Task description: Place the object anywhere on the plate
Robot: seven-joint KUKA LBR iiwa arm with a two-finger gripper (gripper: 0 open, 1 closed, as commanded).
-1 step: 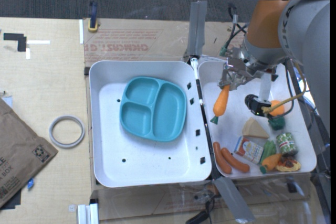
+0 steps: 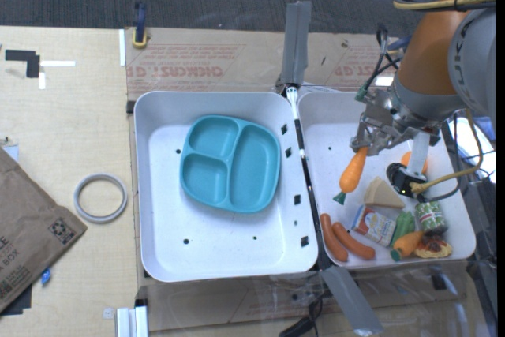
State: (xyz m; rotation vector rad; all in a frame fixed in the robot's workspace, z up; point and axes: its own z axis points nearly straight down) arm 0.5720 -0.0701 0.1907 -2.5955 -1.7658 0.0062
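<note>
A teal plate (image 2: 230,163) with three compartments lies in the left bin (image 2: 158,249), with nothing on it. In the right bin (image 2: 327,126) an orange toy carrot (image 2: 353,172) sits tilted, green end down and to the left. Its upper end meets the underside of my gripper (image 2: 371,141). The gripper hangs over the upper middle of the right bin, well to the right of the plate. The dark gripper body hides the carrot's top, so I cannot make out a grasp.
The right bin also holds a cheese wedge (image 2: 383,192), two sausages (image 2: 346,241), a printed packet (image 2: 377,225), a small can (image 2: 430,215), a pizza slice (image 2: 432,248) and a green piece (image 2: 403,222). A tape ring (image 2: 100,196) and a cardboard box (image 2: 28,237) lie on the bench at left.
</note>
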